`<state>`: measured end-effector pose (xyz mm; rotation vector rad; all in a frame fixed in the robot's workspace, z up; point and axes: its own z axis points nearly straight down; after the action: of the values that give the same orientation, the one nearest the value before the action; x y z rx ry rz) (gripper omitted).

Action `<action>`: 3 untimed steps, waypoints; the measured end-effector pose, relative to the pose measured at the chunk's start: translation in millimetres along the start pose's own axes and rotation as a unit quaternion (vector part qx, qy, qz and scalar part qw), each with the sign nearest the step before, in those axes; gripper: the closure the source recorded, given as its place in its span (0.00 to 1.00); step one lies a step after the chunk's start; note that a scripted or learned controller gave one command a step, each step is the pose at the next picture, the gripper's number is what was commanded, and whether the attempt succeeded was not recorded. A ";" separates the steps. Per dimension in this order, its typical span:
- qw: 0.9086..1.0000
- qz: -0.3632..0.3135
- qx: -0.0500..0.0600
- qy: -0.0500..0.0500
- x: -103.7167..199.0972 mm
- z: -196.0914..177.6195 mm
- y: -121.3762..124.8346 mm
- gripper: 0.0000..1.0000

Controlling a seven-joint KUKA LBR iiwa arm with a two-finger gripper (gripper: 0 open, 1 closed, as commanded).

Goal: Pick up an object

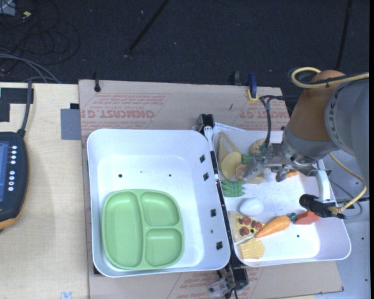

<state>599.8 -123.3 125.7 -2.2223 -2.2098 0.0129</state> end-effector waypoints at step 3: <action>1.000 -0.003 -0.003 0.000 32.0 39.3 44.6 0.00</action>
<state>644.2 -91.6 85.9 -2.2188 -2.2196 0.0047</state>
